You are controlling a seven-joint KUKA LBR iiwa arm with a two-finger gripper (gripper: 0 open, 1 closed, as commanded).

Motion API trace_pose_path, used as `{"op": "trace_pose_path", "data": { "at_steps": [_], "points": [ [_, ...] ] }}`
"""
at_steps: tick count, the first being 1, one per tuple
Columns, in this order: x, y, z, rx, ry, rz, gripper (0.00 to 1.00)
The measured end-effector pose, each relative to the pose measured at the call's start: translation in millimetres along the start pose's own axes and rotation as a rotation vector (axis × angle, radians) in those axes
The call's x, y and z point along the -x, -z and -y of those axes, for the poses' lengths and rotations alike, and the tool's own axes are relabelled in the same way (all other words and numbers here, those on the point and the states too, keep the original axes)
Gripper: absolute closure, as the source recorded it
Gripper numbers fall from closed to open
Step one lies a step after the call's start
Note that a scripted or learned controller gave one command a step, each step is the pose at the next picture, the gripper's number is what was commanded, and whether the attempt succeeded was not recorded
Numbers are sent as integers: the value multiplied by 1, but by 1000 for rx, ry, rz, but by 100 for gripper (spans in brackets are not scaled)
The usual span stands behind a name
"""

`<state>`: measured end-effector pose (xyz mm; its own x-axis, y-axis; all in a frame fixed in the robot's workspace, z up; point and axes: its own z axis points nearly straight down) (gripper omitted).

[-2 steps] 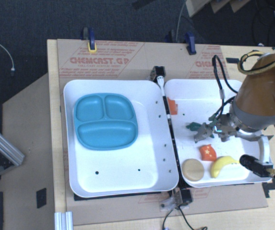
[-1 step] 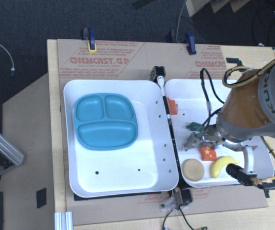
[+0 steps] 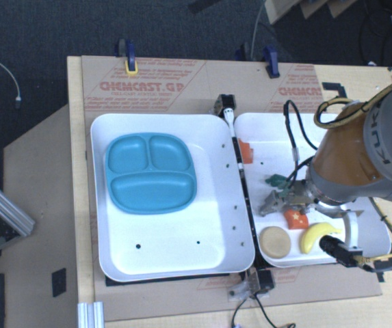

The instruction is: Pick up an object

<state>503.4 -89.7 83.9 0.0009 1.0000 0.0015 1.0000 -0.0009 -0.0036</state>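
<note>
My gripper [image 3: 276, 201] is low in the right bin [image 3: 267, 130], near that bin's left middle, at the end of the grey arm with its orange band [image 3: 346, 157]. A small dark green object [image 3: 276, 180] lies just beyond the gripper, close to it or touching it. A red-orange object [image 3: 295, 218] sits just to the near right of the gripper. Nearer the front are a round tan disc [image 3: 275, 241] and a yellow banana [image 3: 317, 236]. An orange piece [image 3: 245, 152] lies by the bin's left wall.
The left bin [image 3: 113, 244] bears a blue divided plate [image 3: 152, 173] in its far left part. Black cables [image 3: 293, 132] loop over the right bin's far side. Blue clamps [image 3: 130, 52] stand on the bench's far edge.
</note>
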Motion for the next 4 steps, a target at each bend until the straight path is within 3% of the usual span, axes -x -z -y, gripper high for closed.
{"op": "trace_pose_path", "data": {
  "at_steps": [1, 4],
  "points": [
    [1, 12, -1, 6, -1, 2, 100],
    [7, 170, 0, 11, 2, 3, 100]
  ]
}}
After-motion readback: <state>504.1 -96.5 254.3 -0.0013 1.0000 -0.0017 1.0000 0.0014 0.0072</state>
